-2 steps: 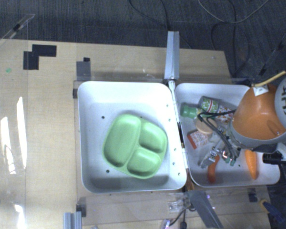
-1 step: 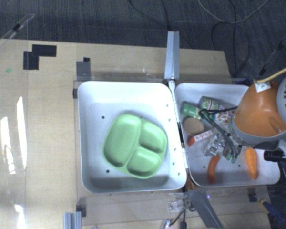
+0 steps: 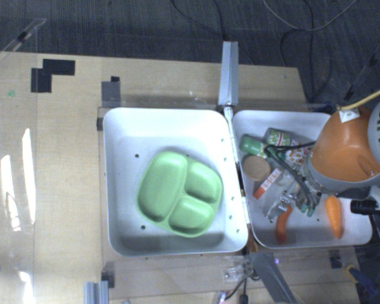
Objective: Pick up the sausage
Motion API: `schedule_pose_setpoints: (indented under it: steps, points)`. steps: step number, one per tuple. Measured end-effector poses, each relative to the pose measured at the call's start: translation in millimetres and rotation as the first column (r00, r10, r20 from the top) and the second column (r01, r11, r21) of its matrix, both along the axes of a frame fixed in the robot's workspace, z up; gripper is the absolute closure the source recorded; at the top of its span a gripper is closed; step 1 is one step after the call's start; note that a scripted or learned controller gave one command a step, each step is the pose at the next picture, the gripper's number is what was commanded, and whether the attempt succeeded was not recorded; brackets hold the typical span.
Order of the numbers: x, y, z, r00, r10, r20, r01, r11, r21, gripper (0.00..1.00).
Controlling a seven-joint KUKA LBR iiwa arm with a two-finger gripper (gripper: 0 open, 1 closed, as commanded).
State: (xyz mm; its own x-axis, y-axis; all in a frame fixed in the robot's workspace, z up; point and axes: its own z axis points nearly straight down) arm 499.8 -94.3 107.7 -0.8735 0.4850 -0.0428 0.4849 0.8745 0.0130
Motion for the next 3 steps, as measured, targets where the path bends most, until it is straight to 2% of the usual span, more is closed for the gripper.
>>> schedule_pose_setpoints:
  steps: [1,2,3]
  points:
    - [-7.5,-15.2,-17.5,0.961,0.276,-0.028,-0.276,0.961,0.005,0.0]
    - [-10.3,-33.7,35.3,0.96,0.277,-0.034,-0.277,0.961,0.006,0.0]
    - [-9.2,-7.9,-18.3,0.989,0.142,-0.033,-0.142,0.99,0.006,0.0]
